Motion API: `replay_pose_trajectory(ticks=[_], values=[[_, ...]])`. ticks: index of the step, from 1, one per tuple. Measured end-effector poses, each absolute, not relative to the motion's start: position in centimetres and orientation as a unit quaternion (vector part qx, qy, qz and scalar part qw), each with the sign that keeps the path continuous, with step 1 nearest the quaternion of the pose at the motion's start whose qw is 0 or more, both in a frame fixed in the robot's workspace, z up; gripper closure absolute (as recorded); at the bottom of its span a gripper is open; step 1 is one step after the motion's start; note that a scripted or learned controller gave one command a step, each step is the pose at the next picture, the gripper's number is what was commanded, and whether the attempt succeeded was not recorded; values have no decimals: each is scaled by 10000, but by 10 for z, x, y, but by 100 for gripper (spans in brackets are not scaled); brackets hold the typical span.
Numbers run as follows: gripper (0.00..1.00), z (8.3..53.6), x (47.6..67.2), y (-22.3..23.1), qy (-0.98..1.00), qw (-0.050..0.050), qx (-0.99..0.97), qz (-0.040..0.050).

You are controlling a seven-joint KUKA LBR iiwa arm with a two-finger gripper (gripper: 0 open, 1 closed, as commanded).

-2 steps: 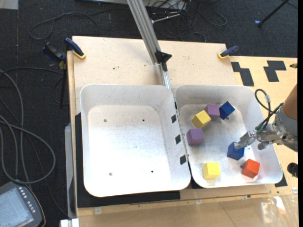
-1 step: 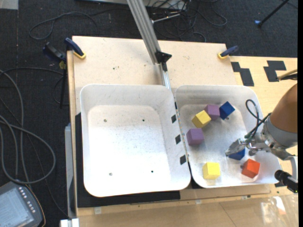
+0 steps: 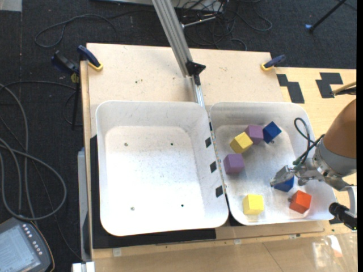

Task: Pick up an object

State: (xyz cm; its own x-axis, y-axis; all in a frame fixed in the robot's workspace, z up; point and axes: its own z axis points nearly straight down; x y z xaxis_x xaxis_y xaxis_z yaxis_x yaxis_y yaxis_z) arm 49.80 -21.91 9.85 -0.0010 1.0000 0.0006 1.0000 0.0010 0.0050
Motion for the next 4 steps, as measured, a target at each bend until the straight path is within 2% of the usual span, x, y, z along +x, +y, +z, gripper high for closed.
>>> replay_pose_trajectory(ticks=[1, 4], values=[[100, 109, 499, -219, 7069, 27, 7073, 25], [100, 235, 504, -218, 7085, 30, 7057, 9]])
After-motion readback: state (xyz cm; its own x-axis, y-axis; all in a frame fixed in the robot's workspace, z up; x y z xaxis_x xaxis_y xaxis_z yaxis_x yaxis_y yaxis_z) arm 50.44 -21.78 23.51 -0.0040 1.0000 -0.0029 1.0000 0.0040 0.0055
